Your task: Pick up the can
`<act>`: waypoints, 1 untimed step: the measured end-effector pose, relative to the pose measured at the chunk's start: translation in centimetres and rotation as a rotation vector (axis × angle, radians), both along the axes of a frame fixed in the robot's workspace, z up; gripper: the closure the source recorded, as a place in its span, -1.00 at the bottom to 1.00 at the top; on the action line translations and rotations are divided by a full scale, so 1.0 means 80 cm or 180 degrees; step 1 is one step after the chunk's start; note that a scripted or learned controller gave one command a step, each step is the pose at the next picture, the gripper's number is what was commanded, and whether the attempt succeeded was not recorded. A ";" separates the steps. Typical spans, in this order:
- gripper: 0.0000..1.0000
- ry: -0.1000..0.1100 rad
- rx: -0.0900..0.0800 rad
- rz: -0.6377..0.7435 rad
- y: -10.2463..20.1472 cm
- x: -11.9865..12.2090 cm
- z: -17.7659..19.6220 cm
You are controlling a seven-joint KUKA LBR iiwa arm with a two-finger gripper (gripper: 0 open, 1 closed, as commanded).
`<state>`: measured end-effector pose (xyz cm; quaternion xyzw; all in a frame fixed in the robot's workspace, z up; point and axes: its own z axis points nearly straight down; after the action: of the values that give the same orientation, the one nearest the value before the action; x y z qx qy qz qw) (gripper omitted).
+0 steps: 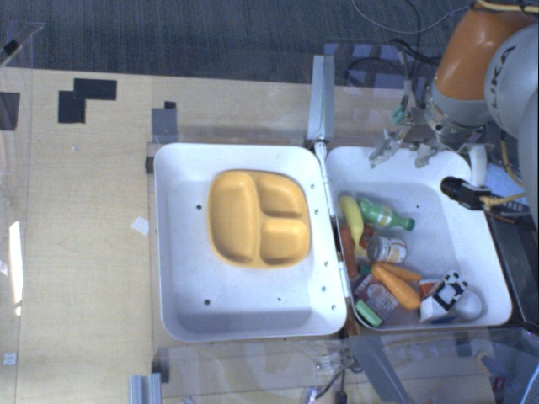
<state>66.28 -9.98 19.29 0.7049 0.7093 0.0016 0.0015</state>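
1. Nearest the camera, a black-and-white carton (449,293) lies in the right bin's (472,225) front corner.
2. Just behind it, the can (388,250) sits between carrot (396,284) and green bottle (384,215), seemingly on its side.
3. Spread-fingered and empty, the gripper (404,151) hovers over the far rim; the can lies toward the camera.

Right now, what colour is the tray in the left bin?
Yellow: the divided tray, seen best in the camera view.

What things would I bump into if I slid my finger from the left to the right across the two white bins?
Yellow tray → banana → can → milk carton
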 end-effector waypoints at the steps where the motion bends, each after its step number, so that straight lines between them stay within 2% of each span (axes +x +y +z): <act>1: -1.00 -0.0021 0.0000 -0.0062 0.004 -0.082 -0.130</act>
<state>59.73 -9.64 8.90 0.7117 0.7024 0.0040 0.0038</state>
